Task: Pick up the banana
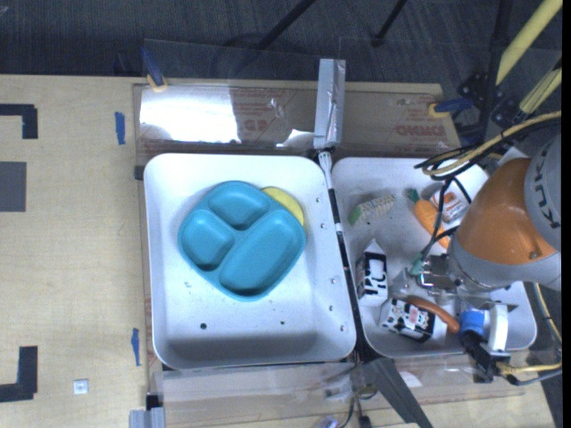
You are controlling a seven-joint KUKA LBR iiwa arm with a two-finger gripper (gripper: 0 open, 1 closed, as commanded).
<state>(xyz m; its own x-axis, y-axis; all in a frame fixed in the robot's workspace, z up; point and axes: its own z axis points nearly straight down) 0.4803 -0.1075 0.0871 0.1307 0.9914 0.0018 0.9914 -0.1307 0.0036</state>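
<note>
Nearest the camera, at the front of the right bin [522, 333], a small black-and-white packet [408, 319] is lying flat beside a blue and white object [477, 321]. Both are sitting low against the front wall, likely because loose things slide there.

Just behind them the arm's hand [424, 279] is hanging low over the right bin's floor, pointing down next to a second black-and-white packet [373, 275]. The grey wrist and orange band [508, 217] are covering much of it. Because of that, I cannot tell whether the hand is wide or narrow, and nothing is showing as gripped in it.

Across the divider, the left bin [169, 310] is carrying a blue divided plate [241, 237], which is taking up the middle of the floor. The banana [287, 203] is lying behind the plate's far right edge, with just a yellow sliver showing. It appears to be tucked partly under or against the plate's rim, which is why so little of it is visible.

Farther back in the right bin, an orange carrot-like piece [426, 212] and a small greenish item [370, 208] are resting near the far wall.

By my judgement the hand is working in the wrong bin for this task. It is standing well apart from the banana, so the pick is not yet under way. The plate is likely making any approach to the banana awkward.
</note>
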